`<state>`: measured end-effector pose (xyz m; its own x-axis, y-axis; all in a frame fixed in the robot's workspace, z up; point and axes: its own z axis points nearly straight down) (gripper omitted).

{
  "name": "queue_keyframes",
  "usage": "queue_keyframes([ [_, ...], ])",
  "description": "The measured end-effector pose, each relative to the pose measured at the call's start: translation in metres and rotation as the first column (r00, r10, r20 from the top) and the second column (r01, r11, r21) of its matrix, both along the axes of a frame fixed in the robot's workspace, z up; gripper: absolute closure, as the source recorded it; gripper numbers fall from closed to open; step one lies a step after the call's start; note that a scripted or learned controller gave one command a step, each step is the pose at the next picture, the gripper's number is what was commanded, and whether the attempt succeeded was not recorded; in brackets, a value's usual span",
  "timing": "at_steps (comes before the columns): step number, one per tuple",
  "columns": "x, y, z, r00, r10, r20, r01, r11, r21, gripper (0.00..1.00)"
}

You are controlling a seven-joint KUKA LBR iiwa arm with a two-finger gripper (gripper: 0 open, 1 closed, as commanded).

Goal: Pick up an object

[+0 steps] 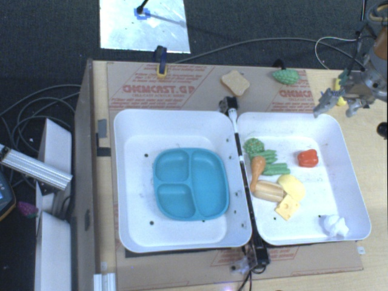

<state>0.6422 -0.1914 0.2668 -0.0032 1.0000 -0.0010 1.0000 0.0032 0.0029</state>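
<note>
The end effector [341, 100] hangs at the upper right, above the counter [364, 123] just past the far right corner of the right bin [357, 190]. Its two fingers [322, 103] are spread apart with nothing between them; one points down-left toward the bin's rim, the other sits closer to the wrist.

The right bin carries a cluster of toy foods. A red pepper [308, 157] lies alone toward the far right part of the bin floor. Near the divider between the bins sits a green broccoli piece [254, 145], and just below it an orange carrot [258, 166] lies slanted, beside a green bean pod [274, 169]. Under these rests a tan bread roll [268, 190], touching a yellow lemon-like piece [293, 187], and a yellow cheese wedge [287, 208] lies just in front of them. A crumpled white object [334, 225] sits in the near right corner of that bin, well apart from the rest.

The left bin [136, 132] holds a blue divided plate [191, 183] with three compartments, lying flat near its middle.

Outside the bins, on the cardboard at the far side, a slice of toast [235, 83] rests near the top of the divider, and a green leafy toy [285, 76] lies to its right. A blue and yellow clamp [161, 61] grips the cardboard's far edge.
</note>
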Motion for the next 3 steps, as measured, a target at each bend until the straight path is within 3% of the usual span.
queue_keyframes([
  [1, -0.031, -0.015, -0.052, 1.000, -0.001, -0.002, 0.001, 1.000, 0.000, 0.00],
  [2, -0.030, -0.015, -0.182, 1.000, -0.002, 0.000, 0.002, 1.000, 0.000, 0.00],
  [3, -0.029, -0.015, -0.171, 1.000, -0.001, 0.003, 0.001, 1.000, -0.001, 1.00],
])
